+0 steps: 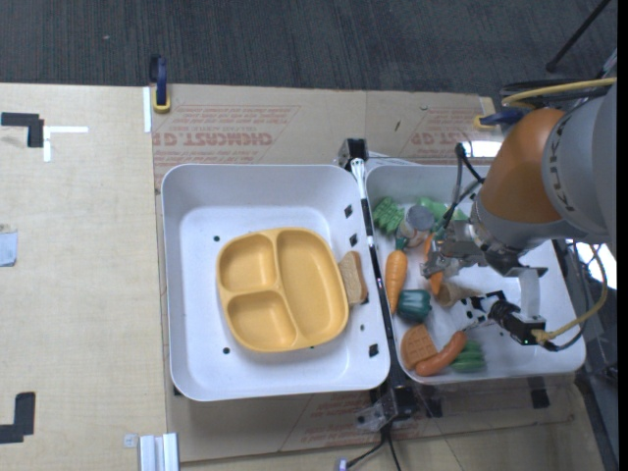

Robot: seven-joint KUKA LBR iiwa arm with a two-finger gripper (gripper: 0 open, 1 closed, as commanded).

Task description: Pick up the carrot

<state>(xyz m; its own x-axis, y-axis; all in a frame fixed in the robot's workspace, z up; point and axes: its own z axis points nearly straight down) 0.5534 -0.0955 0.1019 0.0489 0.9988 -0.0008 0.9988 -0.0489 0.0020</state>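
Cardboard bench liner [235, 126] with mirrored print, possibly "CHEMCAST", carrot [394, 279] in right bin [564, 356]

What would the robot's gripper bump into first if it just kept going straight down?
Probably the bottom of the right bin, or a small toy piece just under the gripper. The carrot lies a little to the side, so it would likely be missed. Depth is hard to judge from above.

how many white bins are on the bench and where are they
2. One bin sits left, holding a yellow divided plate. The other bin sits right beside it, under the arm, holding the carrot and other toy foods.
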